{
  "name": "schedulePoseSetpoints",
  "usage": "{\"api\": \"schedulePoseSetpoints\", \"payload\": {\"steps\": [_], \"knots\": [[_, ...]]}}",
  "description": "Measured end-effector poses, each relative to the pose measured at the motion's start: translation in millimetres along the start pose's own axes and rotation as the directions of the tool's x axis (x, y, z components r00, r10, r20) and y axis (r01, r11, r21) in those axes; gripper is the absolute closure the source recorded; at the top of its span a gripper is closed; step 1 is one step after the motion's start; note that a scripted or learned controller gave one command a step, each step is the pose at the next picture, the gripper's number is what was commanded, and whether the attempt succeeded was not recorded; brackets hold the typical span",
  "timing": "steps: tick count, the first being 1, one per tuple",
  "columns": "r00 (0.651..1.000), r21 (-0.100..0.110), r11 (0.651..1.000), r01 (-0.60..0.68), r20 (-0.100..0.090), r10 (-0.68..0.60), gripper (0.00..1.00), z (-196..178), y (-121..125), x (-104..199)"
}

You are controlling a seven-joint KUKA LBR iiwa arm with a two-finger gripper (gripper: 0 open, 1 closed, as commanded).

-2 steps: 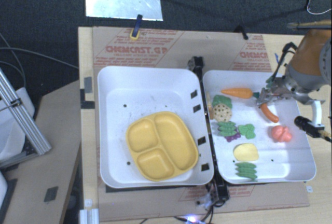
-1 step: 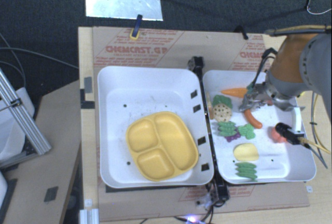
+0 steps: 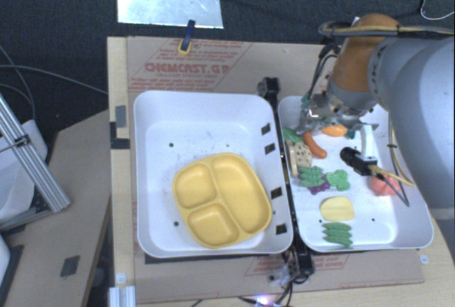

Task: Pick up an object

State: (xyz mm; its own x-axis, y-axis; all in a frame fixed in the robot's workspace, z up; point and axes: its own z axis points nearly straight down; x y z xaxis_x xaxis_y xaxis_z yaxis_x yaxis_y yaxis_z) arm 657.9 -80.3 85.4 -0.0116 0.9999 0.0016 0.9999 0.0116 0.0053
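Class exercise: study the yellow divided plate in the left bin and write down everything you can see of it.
The yellow divided plate is a rounded, matte tray that looks like plastic, with raised ridges splitting it into three compartments: two at the far side and one at the near side. No items are visible in any compartment. It lies flat and right way up on the floor of the left white bin, towards the near right corner, turned at a slight angle to the bin's walls. It touches only the bin floor.
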Motion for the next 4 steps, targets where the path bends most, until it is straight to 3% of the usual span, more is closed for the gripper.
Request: {"api": "schedulePoseSetpoints", "payload": {"steps": [1, 4], "knots": [[1.000, -0.001, 1.000, -0.004, 0.001, 0.004, 1.00, -104.7, -24.9, 32.6], [1.000, -0.006, 1.000, 0.003, 0.001, -0.003, 1.00, -132.0, -22.1, 31.6]]}}
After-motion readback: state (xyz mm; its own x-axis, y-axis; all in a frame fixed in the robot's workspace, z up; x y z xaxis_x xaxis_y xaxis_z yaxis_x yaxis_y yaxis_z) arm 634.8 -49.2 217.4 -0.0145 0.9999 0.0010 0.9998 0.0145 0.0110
